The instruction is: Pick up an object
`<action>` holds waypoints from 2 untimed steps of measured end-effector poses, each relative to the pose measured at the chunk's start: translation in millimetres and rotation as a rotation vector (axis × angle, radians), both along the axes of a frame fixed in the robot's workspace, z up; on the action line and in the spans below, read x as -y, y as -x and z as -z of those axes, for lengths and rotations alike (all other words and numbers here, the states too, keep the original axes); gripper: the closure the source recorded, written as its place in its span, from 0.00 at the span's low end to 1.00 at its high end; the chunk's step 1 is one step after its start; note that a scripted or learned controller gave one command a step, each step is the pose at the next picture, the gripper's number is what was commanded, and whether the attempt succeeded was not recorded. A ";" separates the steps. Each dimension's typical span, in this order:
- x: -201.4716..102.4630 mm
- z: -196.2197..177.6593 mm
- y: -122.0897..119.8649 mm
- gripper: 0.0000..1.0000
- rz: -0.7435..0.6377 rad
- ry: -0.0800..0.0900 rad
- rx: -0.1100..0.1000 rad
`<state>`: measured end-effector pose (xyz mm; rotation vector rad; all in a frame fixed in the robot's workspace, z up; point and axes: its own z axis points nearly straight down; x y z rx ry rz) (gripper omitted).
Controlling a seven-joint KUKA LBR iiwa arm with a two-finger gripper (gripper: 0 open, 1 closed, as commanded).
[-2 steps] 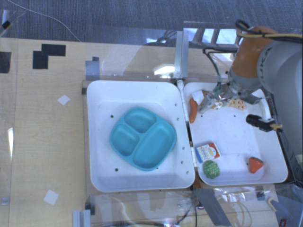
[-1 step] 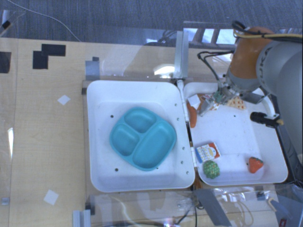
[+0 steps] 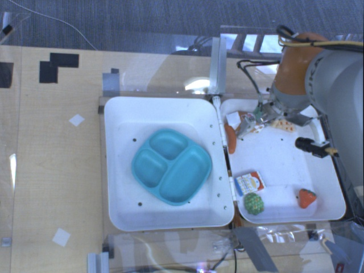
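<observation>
Tool (image 3: 254, 120) sits low in the right bin's (image 3: 327, 212) far corner, can't tell its grip. Nearest: bumpy green ball (image 3: 253, 203) and orange strawberry thing (image 3: 307, 198), then a little carton (image 3: 249, 182), then an orange sausage (image 3: 230, 138) against the divider. Left bin (image 3: 116, 209) has a teal plate (image 3: 172, 166).

Robotics lab test cell. Pale wooden bench (image 3: 51, 169) carries two white bins (image 3: 165, 209) between clear plastic guards, black marker patches (image 3: 57, 66) stuck to its top, loose cables (image 3: 51, 17) on grey carpet behind, grey arm (image 3: 335, 90) alongside.
</observation>
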<state>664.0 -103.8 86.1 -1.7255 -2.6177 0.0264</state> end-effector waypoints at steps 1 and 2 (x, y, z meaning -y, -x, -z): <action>0.8 0.1 -0.1 0.00 0.076 -0.005 -0.006; -42.4 -101.7 3.1 0.00 0.188 -0.010 0.024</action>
